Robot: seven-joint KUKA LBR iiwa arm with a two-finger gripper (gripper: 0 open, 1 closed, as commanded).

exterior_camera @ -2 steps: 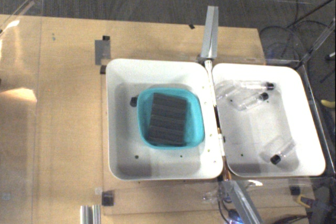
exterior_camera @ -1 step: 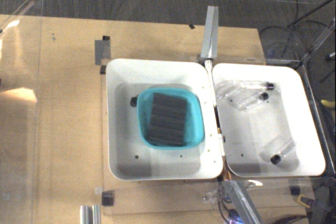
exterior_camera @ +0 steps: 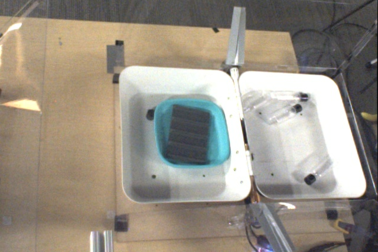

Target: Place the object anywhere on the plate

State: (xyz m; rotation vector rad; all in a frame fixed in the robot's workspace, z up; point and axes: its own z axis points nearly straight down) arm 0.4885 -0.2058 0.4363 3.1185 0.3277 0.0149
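A turquoise plate (exterior_camera: 220, 137) lies in the left white bin (exterior_camera: 136, 127). A dark grey ribbed block (exterior_camera: 188, 132) rests flat on the plate, covering most of its middle. In the right white bin (exterior_camera: 348, 144) lie clear plastic tubes with black caps: two near the back (exterior_camera: 277, 107) and one near the front right (exterior_camera: 317, 172).
A grey metal post (exterior_camera: 237, 37) rises behind the seam between the two bins. Small dark brackets (exterior_camera: 116, 56) sit on the wooden bench left of the bins. Cables run at the right edge and at the bottom right.
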